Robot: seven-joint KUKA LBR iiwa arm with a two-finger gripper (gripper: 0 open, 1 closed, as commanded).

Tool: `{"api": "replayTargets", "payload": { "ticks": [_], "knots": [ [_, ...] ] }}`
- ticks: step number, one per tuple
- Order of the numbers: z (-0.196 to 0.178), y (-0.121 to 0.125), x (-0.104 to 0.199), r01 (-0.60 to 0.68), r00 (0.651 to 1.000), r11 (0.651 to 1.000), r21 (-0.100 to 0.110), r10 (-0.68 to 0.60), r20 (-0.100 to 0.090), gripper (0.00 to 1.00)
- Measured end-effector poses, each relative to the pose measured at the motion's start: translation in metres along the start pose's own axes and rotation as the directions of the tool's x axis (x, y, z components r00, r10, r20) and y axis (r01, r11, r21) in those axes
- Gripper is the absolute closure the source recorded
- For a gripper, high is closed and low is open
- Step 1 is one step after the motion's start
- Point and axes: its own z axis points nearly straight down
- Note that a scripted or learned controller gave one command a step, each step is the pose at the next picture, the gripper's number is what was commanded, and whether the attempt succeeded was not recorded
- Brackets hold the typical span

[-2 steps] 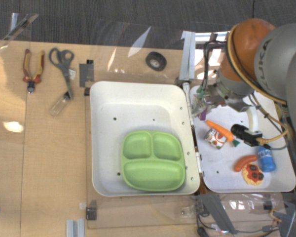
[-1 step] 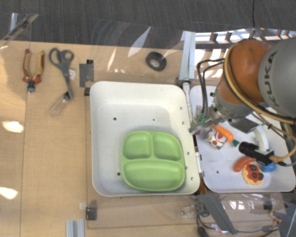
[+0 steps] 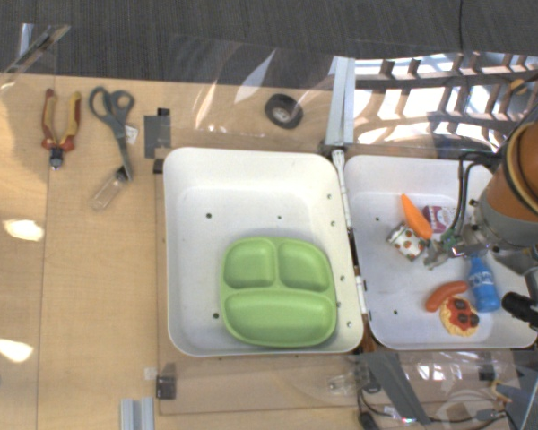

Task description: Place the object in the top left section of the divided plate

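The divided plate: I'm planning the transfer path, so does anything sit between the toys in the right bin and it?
Only the two bins' adjoining walls lie between the toys and the green divided plate; its top left section holds nothing.

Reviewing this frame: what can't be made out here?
- Gripper: too small and cluttered to tell if its fingers are open or hold anything.
- White packet: partly behind the orange carrot and gripper; label unreadable.
- Arm: cut off by the right edge.

No lettering is legible; the small maroon packet (image 3: 439,217) perhaps bears print, too blurred.
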Motion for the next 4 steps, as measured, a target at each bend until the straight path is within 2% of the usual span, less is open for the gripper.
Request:
{"api": "replayTargets", "payload": {
  "ticks": [1,2,3,4],
  "knots": [
    [-0.118,0.035,-0.035,0.032,0.999,0.999,-0.003,-0.032,0.002,1.0],
    [-0.203,0.095,-0.006,0.171,0.985,0.985,-0.003,-0.171,0.002,1.0],
    [-0.064,0.078,0.015,0.178,0.984,0.984,0.0,-0.178,-0.001,1.0],
    [-0.129,-0.002,-0.019,0.308,0.951,0.951,-0.004,-0.308,0.004,1.0]
  ]
}}
